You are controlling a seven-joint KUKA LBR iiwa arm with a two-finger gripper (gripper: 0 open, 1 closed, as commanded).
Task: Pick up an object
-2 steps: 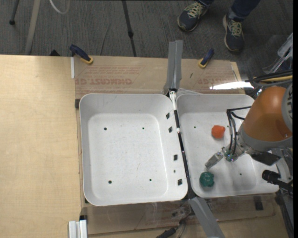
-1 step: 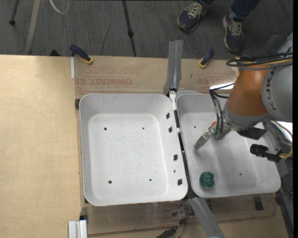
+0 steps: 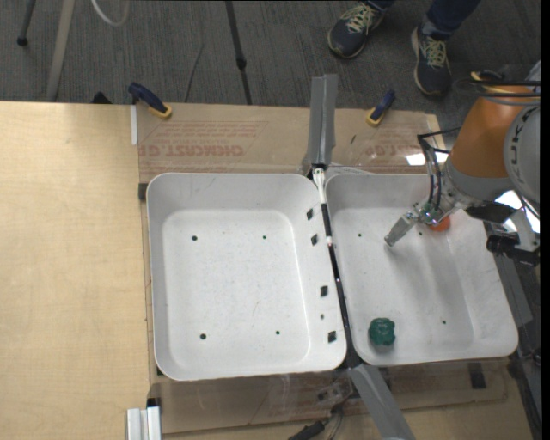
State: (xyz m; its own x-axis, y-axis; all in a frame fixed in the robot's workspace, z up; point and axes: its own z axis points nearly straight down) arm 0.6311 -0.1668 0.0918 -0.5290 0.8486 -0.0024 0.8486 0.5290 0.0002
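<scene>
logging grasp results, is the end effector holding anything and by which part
Cannot be told: the end effector sits beside an orange object, with no visible grip. The green object lies untouched.

A dark grey ribbed carpet floor [image 3: 172, 51] is seen along the top, crossed by thin black stand legs [image 3: 236, 47] and a pale slanted pole [image 3: 60, 39]. Two feet in dark blue laced sneakers [image 3: 357, 26] are planted there. Below, a light plywood bench top [image 3: 64, 258] is laid out — a brown cardboard sheet [image 3: 223, 142] is held to it by blue-and-yellow spring clamps [image 3: 148, 99].
</scene>
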